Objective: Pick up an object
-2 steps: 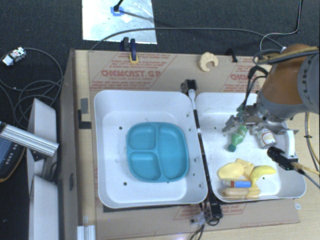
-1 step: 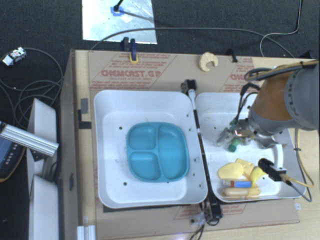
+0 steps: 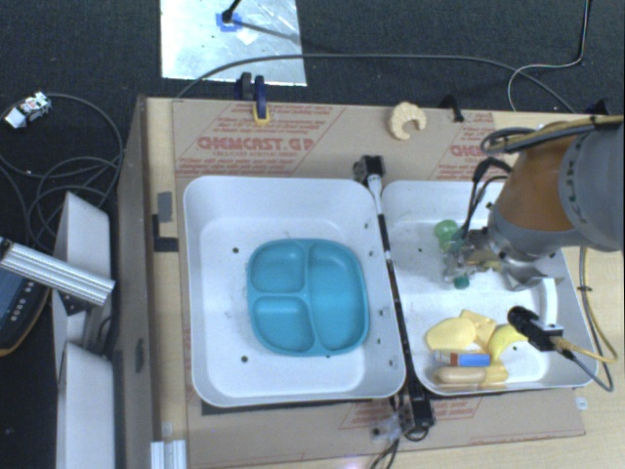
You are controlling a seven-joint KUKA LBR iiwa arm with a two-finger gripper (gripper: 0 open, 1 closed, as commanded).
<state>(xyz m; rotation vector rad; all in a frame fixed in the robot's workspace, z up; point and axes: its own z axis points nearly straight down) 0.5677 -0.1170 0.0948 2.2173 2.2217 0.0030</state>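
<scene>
My gripper [image 3: 459, 267] reaches down into the right bin [image 3: 420, 213] from the right, its tip near the bin's middle. A small green object [image 3: 446, 231] lies just up and left of the tip, close to it. A small green-grey bit [image 3: 460, 281] sits right under the fingers; whether it is gripped cannot be told. Yellow objects [image 3: 455, 334] and a yellow banana-like piece [image 3: 505, 340] lie at the bin's front. A flat orange, blue and white item [image 3: 471, 360] rests in front of them.
The left bin [image 3: 215, 223] holds a blue divided plate [image 3: 307, 295]. A black divider clip [image 3: 369, 169] sits between the bins. A beige piece [image 3: 407, 119] lies on the cardboard behind the bins. Cables run over the arm's wrist and beside the bench.
</scene>
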